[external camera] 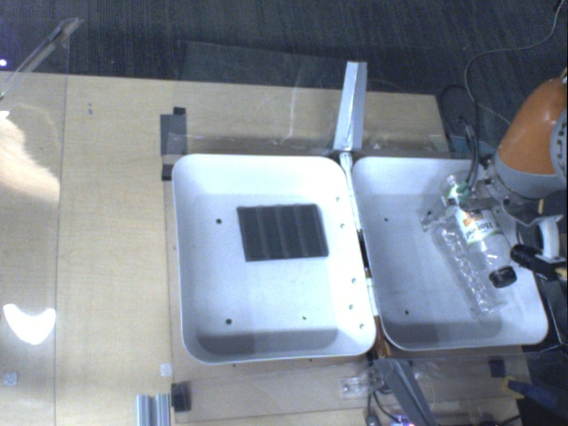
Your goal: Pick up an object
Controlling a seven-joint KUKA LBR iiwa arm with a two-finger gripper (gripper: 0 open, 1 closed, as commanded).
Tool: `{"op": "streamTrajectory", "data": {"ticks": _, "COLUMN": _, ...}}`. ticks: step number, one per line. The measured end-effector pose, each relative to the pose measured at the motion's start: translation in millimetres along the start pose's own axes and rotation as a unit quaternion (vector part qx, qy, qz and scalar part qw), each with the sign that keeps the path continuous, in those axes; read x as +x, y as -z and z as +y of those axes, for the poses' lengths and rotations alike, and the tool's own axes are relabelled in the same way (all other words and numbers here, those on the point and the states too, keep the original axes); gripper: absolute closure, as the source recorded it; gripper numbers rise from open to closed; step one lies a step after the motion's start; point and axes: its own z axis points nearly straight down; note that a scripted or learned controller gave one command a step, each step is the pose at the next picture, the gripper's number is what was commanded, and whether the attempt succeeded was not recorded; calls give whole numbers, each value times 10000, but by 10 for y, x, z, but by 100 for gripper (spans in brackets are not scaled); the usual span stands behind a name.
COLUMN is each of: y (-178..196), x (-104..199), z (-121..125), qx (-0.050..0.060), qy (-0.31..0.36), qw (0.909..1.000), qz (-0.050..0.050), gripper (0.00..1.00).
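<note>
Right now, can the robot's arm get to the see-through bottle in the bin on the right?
Probably yes. The arm already hangs over the right bin, right beside the clear plastic bottle, which lies flat with nothing on top of it.

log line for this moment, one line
arm: over right bin | gripper: at plastic bottle, grasp unclear | bottle: lying in right bin | left bin: dark ribbed pad
</note>
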Motion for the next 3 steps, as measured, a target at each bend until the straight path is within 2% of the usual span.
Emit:
{"op": "streamTrajectory", "data": {"ticks": 1, "y": -133, "x": -83, "z": 345, "qx": -2, "qy": 374, "qw": 9993, "qz": 1, "gripper": 0}}
{"op": "streamTrajectory", "data": {"ticks": 2, "y": -12, "x": -73, "z": 372, "qx": -33, "qy": 403, "qw": 9992, "qz": -19, "gripper": 100}}
{"op": "streamTrajectory", "data": {"ticks": 3, "y": 746, "x": 519, "z": 712, "qx": 2, "qy": 854, "qw": 9964, "qz": 12, "gripper": 100}}
